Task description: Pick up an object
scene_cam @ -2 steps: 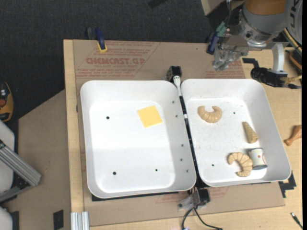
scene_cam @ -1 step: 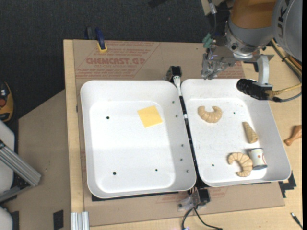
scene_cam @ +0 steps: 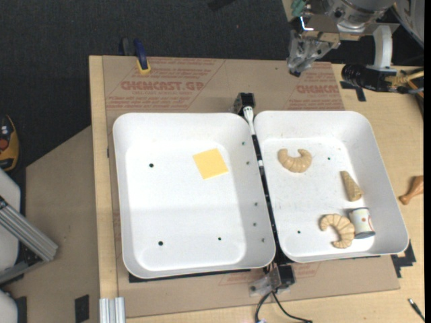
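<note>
Croissant (scene_cam: 295, 159) in right bin (scene_cam: 377, 147), upper left part, lying apart from other pieces. Hand (scene_cam: 301, 60) high above tabletop, beyond bin's far rim; grip state cannot tell, nothing seen held. Risk: curved pastry slips aside when pinched; second croissant (scene_cam: 339, 229) touches small can (scene_cam: 360, 222), crowded grasp.

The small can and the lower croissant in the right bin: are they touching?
Touching. The camera view shows the small can lying right against the lower croissant, with no white bin floor visible between them.
</note>
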